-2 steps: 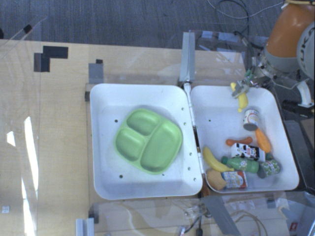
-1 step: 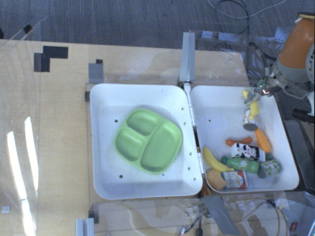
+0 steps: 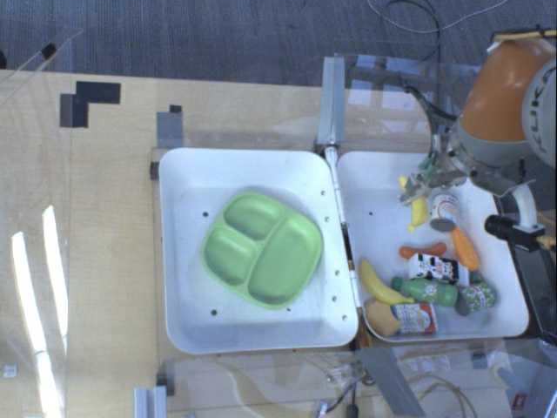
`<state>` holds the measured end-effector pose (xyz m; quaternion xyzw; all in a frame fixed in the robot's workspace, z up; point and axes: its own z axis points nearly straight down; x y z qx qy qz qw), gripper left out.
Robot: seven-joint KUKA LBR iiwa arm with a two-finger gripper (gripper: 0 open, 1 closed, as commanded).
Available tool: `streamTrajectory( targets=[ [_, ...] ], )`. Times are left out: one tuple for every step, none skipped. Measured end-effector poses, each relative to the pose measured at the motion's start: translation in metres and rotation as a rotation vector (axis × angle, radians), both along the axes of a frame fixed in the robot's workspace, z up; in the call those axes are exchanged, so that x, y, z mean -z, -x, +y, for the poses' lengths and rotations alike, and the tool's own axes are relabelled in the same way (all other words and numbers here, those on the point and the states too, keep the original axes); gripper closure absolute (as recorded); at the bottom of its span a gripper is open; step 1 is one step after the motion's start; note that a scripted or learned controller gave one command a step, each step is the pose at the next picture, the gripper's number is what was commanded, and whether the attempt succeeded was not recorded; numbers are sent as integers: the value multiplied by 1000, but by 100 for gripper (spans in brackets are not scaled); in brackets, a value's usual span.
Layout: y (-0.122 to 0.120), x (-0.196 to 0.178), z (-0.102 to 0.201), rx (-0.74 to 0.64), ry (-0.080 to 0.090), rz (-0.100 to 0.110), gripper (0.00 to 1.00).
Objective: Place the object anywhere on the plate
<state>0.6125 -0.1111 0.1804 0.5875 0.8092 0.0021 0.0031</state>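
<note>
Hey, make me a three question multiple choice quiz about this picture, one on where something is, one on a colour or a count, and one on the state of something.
1. Where does the green divided plastic plate lie?
A. left white bin
B. right white bin
C. bare wooden bench

2. How many compartments does the plate have?
A. two
B. three
C. five

3. What lies on the plate?
A. a yellow toy banana
B. an orange toy carrot
C. nothing

Answers:
1. A, it sits mid left white bin.
2. B, two small sections and one large.
3. C, the yellow toy banana and orange toy carrot lie in the right white bin, below the two-finger gripper.
</note>
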Motion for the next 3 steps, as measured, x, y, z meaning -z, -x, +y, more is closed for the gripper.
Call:
streamTrajectory(
  targets=[
    [-37, -119, 29, 73, 1, -3, 100],
    [34, -99, 96, -145, 0, 1, 100],
    [13, -111, 121, 43, -1, 0, 100]
  ],
)
